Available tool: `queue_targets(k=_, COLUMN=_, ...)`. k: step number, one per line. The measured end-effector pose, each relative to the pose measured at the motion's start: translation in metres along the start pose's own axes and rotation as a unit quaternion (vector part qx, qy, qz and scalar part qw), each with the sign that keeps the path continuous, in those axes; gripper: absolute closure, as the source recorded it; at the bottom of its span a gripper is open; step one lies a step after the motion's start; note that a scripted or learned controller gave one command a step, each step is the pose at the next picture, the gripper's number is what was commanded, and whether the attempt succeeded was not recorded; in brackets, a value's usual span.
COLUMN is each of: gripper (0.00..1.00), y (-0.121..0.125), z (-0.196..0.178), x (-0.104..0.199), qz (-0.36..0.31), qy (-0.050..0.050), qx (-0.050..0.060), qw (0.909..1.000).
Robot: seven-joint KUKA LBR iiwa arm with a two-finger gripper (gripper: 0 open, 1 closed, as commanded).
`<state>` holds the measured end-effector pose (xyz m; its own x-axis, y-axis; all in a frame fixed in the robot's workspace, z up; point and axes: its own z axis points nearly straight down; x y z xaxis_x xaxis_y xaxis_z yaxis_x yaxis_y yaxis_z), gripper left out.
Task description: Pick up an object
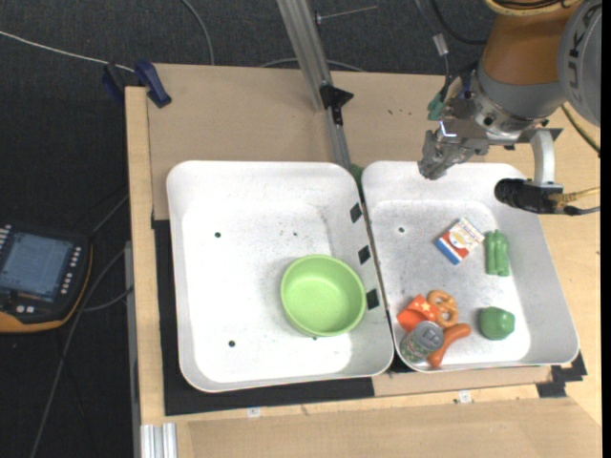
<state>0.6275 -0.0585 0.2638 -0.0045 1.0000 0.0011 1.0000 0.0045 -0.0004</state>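
Note:
My gripper hangs over the far left corner of the right bin, with nothing visible between its fingers. In that bin lie a small white, blue and orange box, a green oblong piece, a green rounded object, an orange pretzel-shaped toy and an orange and grey item at the near left corner. A light green bowl sits upright in the left bin, near its right wall.
A slanted metal pole runs down from the top to the gap between the bins. A black cylinder on the arm juts over the right bin's far edge. A teach pendant lies off the bench at left.

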Motion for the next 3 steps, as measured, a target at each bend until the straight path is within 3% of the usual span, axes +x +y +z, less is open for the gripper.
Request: queue_targets(k=3, gripper=1.00, y=-0.056, z=0.008, x=0.145, qz=0.000, qy=0.000, qx=0.000, qw=1.0000)
